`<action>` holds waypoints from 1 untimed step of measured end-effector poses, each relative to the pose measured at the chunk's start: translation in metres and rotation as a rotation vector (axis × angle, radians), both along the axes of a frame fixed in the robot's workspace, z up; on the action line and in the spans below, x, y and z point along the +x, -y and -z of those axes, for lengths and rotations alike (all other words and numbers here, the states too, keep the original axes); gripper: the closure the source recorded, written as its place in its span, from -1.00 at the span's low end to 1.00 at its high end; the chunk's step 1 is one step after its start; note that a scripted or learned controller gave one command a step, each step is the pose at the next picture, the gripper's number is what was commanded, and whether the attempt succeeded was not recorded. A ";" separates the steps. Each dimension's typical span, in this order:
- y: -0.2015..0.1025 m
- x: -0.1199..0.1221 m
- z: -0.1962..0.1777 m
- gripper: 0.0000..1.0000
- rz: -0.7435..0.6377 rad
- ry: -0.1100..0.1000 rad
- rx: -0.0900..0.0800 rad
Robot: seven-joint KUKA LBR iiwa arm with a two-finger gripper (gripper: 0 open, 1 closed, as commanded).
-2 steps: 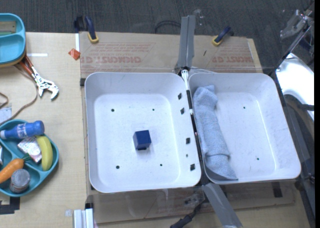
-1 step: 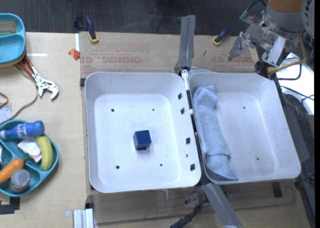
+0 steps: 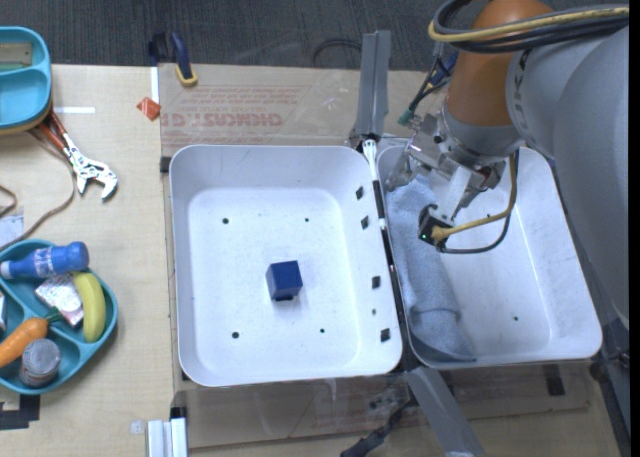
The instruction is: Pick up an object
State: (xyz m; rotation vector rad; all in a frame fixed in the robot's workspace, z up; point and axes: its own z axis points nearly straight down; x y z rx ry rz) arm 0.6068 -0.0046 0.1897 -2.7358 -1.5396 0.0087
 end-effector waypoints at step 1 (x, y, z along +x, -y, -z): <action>0.061 -0.069 -0.001 -1.00 -0.179 0.003 0.002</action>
